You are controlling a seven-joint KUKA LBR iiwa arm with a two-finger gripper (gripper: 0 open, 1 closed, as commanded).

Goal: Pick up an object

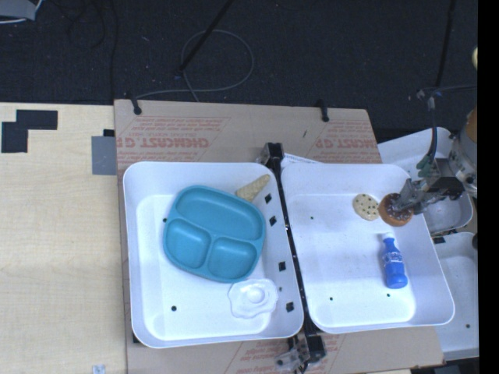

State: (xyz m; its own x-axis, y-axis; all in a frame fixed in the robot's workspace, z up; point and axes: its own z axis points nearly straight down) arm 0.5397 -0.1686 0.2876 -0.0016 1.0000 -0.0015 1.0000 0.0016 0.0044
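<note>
Reaching in from the right, the gripper (403, 203) was seen closed on a brown disc (395, 210) at the right bin's (351, 318) far edge, a cracker (365, 206) just beside it, a blue bottle (393, 262) nearer

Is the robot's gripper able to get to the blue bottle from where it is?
Probably yes. The blue bottle lies by itself in the right bin, with nothing on it. The gripper is just above it in the picture, near a brown round thing and a cookie.
</note>
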